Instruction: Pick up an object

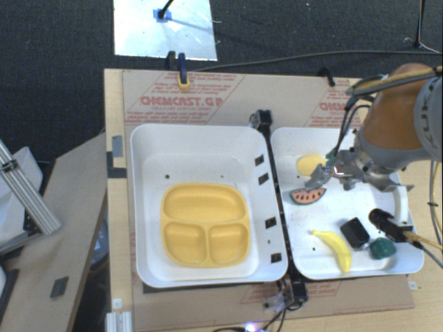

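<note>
The right bin [415, 258] held one lemon [309, 163], one watermelon slice [308, 196], one banana [336, 247] — the gripper [320, 177] hung between lemon and slice, pinching nothing I could tell.

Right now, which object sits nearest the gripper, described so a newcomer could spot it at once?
Look in the right-hand bin, the one the arm reaches over. Near its left wall, just below the yellow lemon-like piece, lies the watermelon slice beside the gripper. It alone is a red half-moon with a green rind; the banana below is plain yellow.
</note>
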Controlling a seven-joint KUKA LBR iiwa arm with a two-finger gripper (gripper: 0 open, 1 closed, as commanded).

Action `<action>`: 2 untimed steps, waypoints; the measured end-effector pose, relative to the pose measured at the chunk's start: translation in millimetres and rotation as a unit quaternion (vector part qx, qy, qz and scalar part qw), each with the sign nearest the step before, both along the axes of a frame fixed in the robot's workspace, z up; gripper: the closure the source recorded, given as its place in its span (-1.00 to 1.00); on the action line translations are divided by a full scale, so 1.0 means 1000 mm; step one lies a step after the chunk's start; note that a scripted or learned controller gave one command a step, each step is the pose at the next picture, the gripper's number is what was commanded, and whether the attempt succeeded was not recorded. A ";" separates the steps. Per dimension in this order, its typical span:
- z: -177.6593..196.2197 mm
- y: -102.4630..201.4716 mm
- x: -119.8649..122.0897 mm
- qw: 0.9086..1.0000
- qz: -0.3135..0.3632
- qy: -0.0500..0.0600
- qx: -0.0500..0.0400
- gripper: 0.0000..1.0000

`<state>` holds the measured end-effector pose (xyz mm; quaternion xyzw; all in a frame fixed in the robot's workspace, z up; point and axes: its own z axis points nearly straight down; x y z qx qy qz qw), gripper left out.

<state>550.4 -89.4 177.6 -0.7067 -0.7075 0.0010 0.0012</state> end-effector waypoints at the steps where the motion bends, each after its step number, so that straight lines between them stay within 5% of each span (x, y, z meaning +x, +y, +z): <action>1: -0.043 0.000 -0.006 1.000 0.000 0.000 0.000 -1.00; 2: -0.095 0.000 -0.006 1.000 -0.001 -0.001 0.000 -1.00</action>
